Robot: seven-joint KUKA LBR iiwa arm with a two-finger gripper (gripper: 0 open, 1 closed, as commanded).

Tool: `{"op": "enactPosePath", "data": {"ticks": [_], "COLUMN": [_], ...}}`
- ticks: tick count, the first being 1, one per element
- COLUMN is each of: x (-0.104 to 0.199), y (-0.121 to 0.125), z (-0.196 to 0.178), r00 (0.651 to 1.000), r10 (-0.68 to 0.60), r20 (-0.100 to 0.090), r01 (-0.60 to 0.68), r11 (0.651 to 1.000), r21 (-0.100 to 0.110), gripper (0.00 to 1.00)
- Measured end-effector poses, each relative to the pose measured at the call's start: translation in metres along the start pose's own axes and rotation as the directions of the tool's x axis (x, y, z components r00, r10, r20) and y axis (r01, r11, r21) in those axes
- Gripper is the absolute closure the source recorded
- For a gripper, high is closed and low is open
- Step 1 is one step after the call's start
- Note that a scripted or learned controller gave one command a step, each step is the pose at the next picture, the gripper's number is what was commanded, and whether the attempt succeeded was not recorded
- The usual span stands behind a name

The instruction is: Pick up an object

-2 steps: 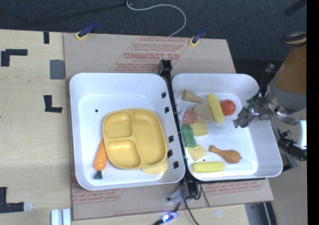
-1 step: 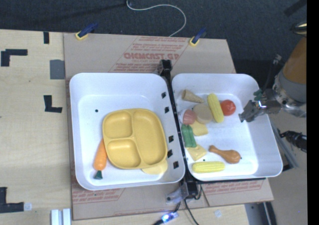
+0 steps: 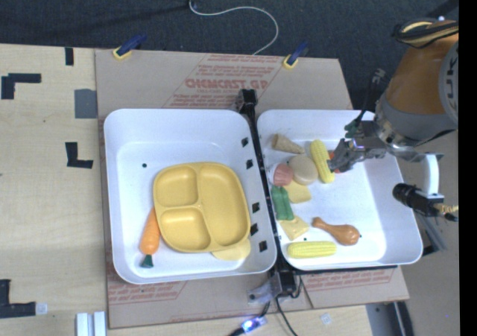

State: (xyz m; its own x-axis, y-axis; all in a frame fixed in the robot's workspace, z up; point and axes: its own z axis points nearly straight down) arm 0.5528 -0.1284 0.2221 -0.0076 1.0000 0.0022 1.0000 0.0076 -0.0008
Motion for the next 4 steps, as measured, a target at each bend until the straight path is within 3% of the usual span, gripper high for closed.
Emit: {"op": "enactPosePath", "data": {"ticks": [1, 2, 3, 4], "x": [0.053, 0.056, 0.058, 0.05], "y": [0.011, 0.012, 0.013, 0.016], "z": [0.009, -0.013, 0.009, 0.005], "r00": [1.0, 1.0, 1.0, 1.0], "r10": [0.001, 0.005, 0.006, 0.007], "r20": [0.001, 0.002, 0.003, 0.003], "r01": [-0.001, -0.005, -0.006, -0.007], "r11": [1.0, 1.0, 1.0, 1.0], "r21": [0.002, -0.001, 0.003, 0.001], "gripper": [1.0, 1.0, 1.0, 1.0]}}
